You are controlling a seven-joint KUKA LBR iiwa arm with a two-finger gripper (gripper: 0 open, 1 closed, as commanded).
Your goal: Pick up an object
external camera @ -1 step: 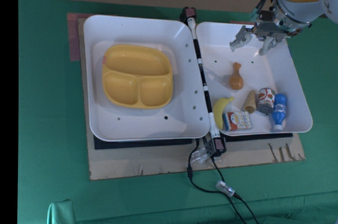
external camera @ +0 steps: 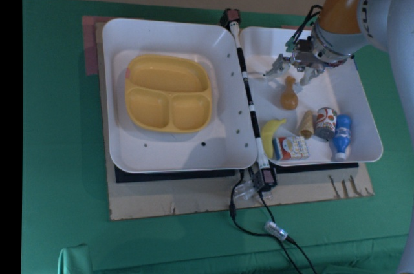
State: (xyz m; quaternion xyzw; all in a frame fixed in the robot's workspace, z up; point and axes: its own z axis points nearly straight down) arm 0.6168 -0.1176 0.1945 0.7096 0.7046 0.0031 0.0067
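Gripper (external camera: pixel 294 71) spread apart, hovering directly over orange pear-shaped toy (external camera: pixel 288 97). I'd drop straight down, centre on its narrow neck, close gently; ice-cream cone (external camera: pixel 306 124) sits nearby below.

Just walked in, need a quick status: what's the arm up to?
The KUKA arm reaches into the right bin, its gripper open just above an orange pear-shaped toy, with nothing between the fingers. Nearer the front of that bin lie a banana, an ice cream cone, a small can, a blue-and-white bottle and a small carton. The left bin holds a yellow divided plate.
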